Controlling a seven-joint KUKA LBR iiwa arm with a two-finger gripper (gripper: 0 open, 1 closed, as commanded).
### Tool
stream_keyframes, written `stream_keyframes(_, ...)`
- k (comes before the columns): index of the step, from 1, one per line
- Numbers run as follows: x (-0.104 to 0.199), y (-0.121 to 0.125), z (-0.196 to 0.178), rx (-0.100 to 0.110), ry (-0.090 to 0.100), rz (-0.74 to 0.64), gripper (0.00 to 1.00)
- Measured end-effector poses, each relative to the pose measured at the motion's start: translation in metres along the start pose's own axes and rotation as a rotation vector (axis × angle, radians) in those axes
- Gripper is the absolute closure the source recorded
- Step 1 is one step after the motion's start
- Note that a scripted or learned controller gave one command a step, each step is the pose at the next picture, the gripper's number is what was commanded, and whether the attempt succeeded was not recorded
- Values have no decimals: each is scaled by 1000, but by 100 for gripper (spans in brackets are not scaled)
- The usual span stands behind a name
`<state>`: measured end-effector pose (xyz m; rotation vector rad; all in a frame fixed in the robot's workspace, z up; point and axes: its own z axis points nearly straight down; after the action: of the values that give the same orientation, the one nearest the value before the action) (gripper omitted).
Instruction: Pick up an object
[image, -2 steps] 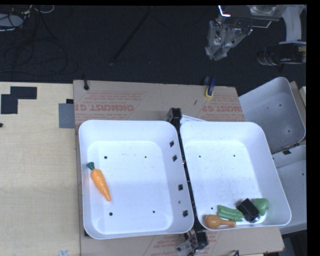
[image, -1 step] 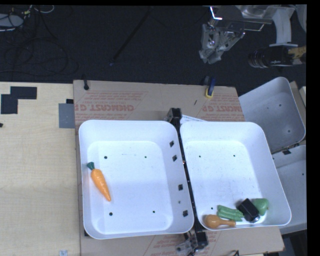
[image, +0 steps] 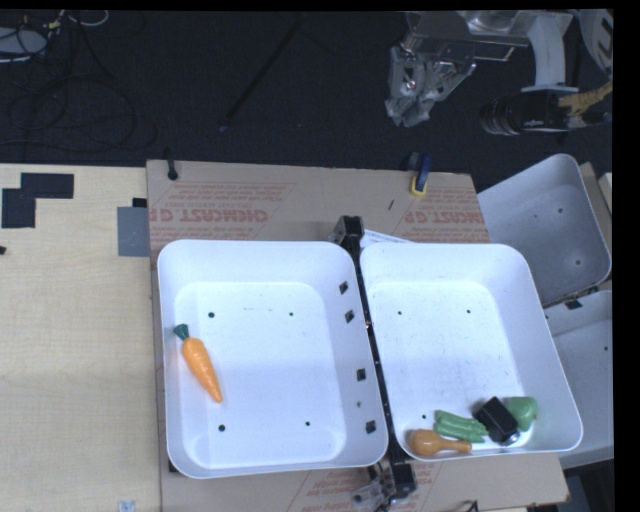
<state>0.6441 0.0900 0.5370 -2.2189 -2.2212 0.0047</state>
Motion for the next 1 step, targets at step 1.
stream_keyframes(1,15,0,0,0,0,0,100)
